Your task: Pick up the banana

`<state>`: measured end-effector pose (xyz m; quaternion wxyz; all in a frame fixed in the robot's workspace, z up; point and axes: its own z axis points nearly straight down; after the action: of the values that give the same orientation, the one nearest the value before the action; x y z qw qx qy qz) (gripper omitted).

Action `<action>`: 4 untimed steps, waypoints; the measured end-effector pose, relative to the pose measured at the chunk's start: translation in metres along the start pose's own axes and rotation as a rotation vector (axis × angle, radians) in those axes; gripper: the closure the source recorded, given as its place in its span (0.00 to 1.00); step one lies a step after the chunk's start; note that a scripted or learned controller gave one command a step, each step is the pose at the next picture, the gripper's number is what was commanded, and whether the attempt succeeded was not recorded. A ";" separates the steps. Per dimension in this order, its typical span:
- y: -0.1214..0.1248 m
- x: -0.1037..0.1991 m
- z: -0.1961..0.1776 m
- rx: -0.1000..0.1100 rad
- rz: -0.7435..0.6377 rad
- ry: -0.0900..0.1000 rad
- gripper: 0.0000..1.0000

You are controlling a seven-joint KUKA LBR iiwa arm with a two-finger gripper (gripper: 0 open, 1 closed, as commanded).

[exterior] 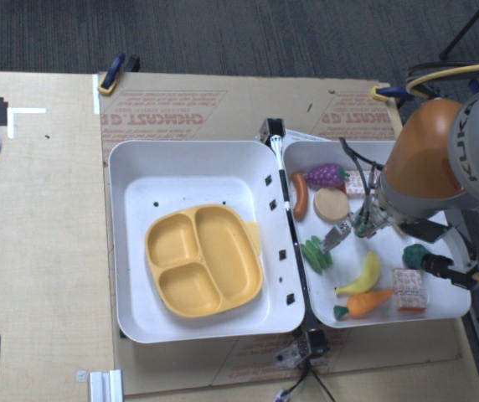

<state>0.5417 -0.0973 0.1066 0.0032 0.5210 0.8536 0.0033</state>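
Gripper (340,237): slim metallic fingers; you cannot tell whether apart or together. Tips hover over right bin (449,308), just above leafy green toy vegetable (316,254).

Banana (362,276): smooth curved yellow plastic, lying free on bin floor just right and below of the tips, touching tapered orange carrot (363,303).

Nearby: round tan disc (332,205), glossy red sausage (299,196), knobbly purple grapes (325,175), small printed carton (409,291).

Left bin (131,182): matte yellow three-compartment plate (203,260).

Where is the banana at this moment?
The banana lies in the right bin, near its front edge, just above the carrot and left of the small carton.
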 end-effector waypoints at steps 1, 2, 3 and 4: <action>-0.036 0.007 0.014 0.007 -0.572 0.003 0.00; -0.035 0.006 0.004 0.004 -0.568 0.001 1.00; 0.053 -0.013 -0.085 0.007 -0.221 0.002 1.00; 0.053 -0.013 -0.085 0.007 -0.221 0.001 0.00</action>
<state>0.5943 -0.0845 0.1923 0.0011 0.4235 0.9059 0.0003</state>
